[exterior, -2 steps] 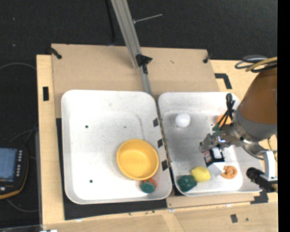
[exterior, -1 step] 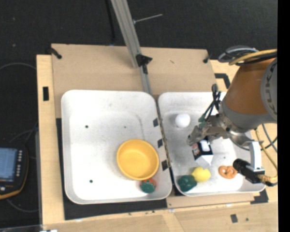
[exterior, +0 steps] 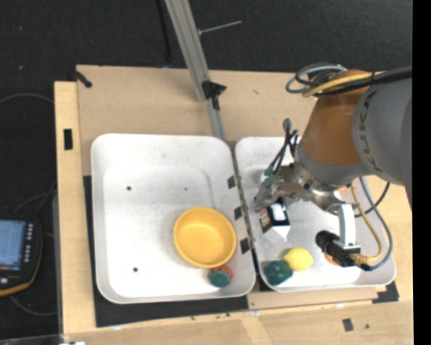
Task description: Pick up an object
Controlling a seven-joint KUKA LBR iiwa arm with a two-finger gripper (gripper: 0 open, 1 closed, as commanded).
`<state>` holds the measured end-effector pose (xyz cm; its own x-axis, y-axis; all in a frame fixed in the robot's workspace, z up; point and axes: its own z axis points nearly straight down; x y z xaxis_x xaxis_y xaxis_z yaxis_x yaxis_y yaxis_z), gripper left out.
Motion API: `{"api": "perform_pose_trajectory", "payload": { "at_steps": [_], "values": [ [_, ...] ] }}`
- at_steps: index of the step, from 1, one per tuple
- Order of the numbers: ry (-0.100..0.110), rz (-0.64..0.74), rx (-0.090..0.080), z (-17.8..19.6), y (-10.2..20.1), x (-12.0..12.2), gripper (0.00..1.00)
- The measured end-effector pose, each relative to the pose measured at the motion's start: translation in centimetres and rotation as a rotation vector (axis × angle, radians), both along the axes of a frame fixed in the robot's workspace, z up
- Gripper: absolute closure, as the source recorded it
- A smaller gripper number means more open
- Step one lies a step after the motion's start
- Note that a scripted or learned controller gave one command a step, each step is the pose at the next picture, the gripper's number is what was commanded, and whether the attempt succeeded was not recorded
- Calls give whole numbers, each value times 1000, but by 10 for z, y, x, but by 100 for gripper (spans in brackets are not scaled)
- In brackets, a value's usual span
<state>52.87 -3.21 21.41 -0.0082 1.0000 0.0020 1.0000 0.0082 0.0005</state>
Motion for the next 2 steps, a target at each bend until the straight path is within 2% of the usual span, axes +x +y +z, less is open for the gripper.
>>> {"api": "perform_pose_trajectory", "payload": {
  "at_steps": [2],
  "values": [
    [-2, -1, 0, 30, 98, 45, 100]
  ]
}}
